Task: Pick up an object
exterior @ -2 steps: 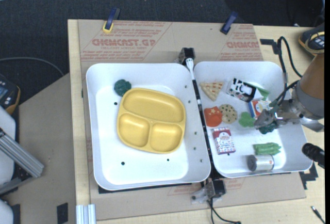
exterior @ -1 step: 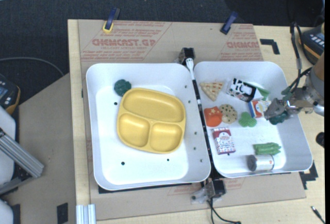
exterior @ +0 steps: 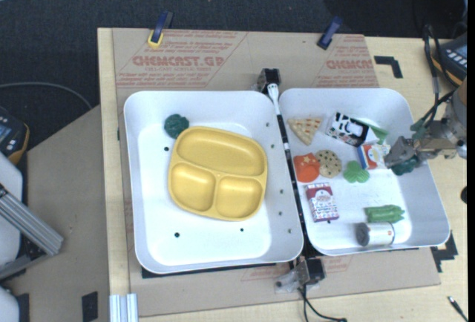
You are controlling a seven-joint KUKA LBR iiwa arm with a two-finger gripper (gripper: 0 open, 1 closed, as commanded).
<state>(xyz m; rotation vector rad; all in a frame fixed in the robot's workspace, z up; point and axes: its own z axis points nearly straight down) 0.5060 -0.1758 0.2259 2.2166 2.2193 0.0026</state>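
Observation:
The right bin (exterior: 423,187) holds several toy foods: a pizza slice (exterior: 306,127), a black-and-white carton (exterior: 349,127), a red tomato (exterior: 305,166), a cookie (exterior: 328,162), a small green piece (exterior: 356,173), a red box (exterior: 322,203), a green vegetable (exterior: 384,214) and a grey-white can (exterior: 375,234). My gripper (exterior: 401,159) reaches in from the right and hangs low over that bin's right side. It is just right of a small blue, white and red packet (exterior: 369,156). I see nothing held in it.
The left bin (exterior: 148,224) carries a yellow divided plate (exterior: 217,172) and a dark green lump (exterior: 176,124) at its back left. Clamps (exterior: 270,80) sit between the bins at the back. Bare bin floor shows along the right bin's right wall.

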